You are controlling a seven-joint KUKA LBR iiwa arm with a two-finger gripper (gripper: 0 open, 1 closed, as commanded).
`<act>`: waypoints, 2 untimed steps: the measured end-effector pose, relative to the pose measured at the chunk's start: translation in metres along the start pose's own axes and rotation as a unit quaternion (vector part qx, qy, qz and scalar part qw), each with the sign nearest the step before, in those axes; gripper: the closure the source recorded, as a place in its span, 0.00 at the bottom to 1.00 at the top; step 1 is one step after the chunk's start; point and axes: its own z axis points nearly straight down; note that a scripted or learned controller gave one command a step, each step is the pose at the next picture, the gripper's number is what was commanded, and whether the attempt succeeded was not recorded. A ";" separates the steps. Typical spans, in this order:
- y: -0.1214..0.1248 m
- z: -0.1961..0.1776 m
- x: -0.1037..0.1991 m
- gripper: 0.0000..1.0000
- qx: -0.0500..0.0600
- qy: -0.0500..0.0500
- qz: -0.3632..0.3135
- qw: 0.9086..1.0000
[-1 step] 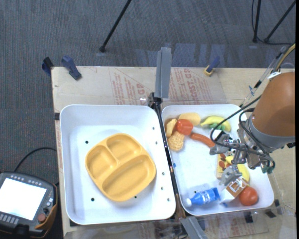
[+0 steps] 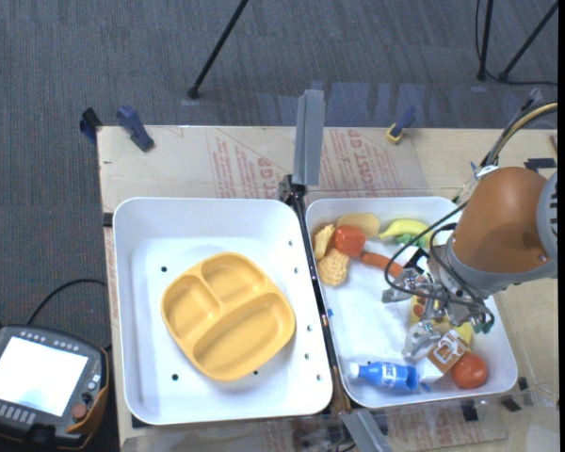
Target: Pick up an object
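- Nearest edge, 6 o'clock in right bin (image 2: pixel 358 205): blue bottle (image 2: pixel 387 376) lies flat on its side against the front wall, likely where it rolled and settled. Red tomato (image 2: pixel 469 371) sits in the corner at 5 o'clock, touching a small orange-and-white carton (image 2: pixel 447 351).
- gripper (image 2: pixel 428 332) is down inside the right bin, just above that carton and beside the tomato. Wrist points down into the clutter, which fits a top-down pick. Can't tell jaw state; linkage and cables hide the tips. Nothing visibly held.
- Best guess at the pick target: carton or the yellow piece under the wrist. Tight packing risks a nudge instead of a grasp.
- Farther back, 11–12 o'clock of the bin: corn (image 2: pixel 332 269), red pepper (image 2: pixel 349 241), carrot (image 2: pixel 381 263), banana (image 2: pixel 403 227), bunched loosely.
- Left bin (image 2: pixel 141 224): yellow divided plate (image 2: pixel 229 314) flat in the middle, well apart from the action.
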 end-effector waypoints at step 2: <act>-0.006 -0.013 -0.076 1.00 0.001 -0.006 -0.113 0.994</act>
